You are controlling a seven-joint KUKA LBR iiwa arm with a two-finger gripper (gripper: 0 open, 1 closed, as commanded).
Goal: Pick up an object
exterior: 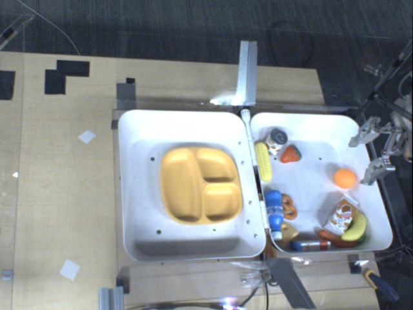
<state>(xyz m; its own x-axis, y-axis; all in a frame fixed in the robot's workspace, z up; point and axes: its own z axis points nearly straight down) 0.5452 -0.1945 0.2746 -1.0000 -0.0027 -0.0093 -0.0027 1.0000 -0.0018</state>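
While my claw point(375, 148) hangs at the three o'clock rim of the right bin point(310, 118), its two fingers stand spread apart with nothing between them, so the pick is all ahead of me. The left bin point(139, 173) bears a yellow divided tray point(199, 184) at its centre; everything loose lies in the right bin.

The nearest candidate is the orange ball point(345, 177), sitting alone toward three o'clock in that bin, just inboard of my fingers and apart from the rest. I judge it the best choice: open floor all round it, no neighbour to snag. To do this well I should centre over it, drop straight down, and clamp across its widest part, since a round thing likely squirts out from an off-centre pinch.

The others look harder. The corn cob point(262, 161) lies along the nine o'clock wall, leaving little room for a finger. The banana point(356, 228) and small carton point(340, 216) touch at five o'clock, and the blue bottle point(273, 210) crowds the pretzel point(288, 206). The strawberry point(291, 154) near eleven o'clock is free but far.
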